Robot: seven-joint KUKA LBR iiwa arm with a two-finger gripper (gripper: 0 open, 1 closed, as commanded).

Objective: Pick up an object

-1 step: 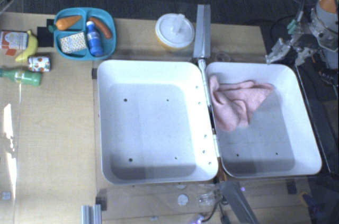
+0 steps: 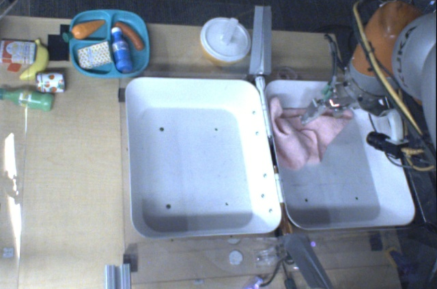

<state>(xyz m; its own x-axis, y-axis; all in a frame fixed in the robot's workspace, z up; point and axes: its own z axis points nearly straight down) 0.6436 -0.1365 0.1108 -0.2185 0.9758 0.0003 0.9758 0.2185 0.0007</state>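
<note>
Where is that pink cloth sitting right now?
The pink cloth lies in the right-hand white bin, bunched in its upper left part against the divider between the two bins, with the gripper right over its upper edge.

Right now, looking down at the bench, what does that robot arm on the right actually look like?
The arm is bulky and rounded, with a pale grey shell and a bright orange band near the wrist. Black and yellowish cables loop along its side, and thin wires trail off above it. Its hand is small, dark and metallic, with slim fingers and a tiny reddish light glowing on it.
</note>
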